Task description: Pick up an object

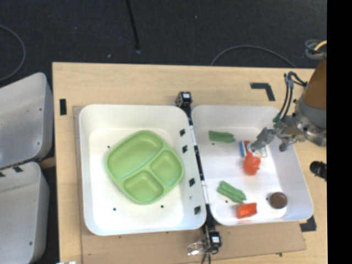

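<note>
**White bins, and one red piece under the gripper**

White plastic made up most of what I had to work with: two shallow bins side by side on the wooden bench [165, 84]. The left bin [93, 202] held a green divided plate [144, 166] with three compartments, lying flat near its middle. The right bin [291, 202] carried all the small things, so I judged the pick belonged there.

The arm [314, 100] reached in from the right, its orange band just above the wrist, and the gripper [259, 143] hung over the upper middle of the right bin. I could not tell from my view how its hand stood, apart or together, and nothing was visibly between it.

Just below the gripper lay a red-orange object [251, 164], with a small white, blue-striped item [243, 147] touching or nearly touching its upper edge. Farther off sat a green piece near the back wall [221, 137], a second green piece [231, 191] toward the front, an orange block [247, 210] beside it, and a brown round object [278, 200] near the front right corner.

My judgement: the red-orange object was the nearest target. To do it well I would have centred over it first, clear of the striped item, then descended straight and closed only once low enough to straddle it.
</note>
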You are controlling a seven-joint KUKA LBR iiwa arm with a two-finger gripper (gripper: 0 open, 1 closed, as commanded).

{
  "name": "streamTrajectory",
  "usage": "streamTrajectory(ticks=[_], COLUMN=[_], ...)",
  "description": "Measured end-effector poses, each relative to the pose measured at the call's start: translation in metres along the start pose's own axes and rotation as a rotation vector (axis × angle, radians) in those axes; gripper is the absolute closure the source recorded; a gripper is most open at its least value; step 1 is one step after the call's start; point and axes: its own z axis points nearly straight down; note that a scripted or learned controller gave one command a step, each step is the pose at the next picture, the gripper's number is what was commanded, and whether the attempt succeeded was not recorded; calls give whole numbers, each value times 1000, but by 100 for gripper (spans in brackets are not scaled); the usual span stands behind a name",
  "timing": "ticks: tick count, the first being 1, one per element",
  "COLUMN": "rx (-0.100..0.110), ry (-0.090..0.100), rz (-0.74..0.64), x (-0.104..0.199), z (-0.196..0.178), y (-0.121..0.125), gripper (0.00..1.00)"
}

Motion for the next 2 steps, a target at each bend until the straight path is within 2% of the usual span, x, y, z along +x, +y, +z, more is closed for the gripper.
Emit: streamTrajectory(ticks=[1,2], rx=[-13,-8], ry=[-3,-3], rz=[-3,-1], x=[1,-2], z=[-8,55], y=[3,4], gripper=[0,0])
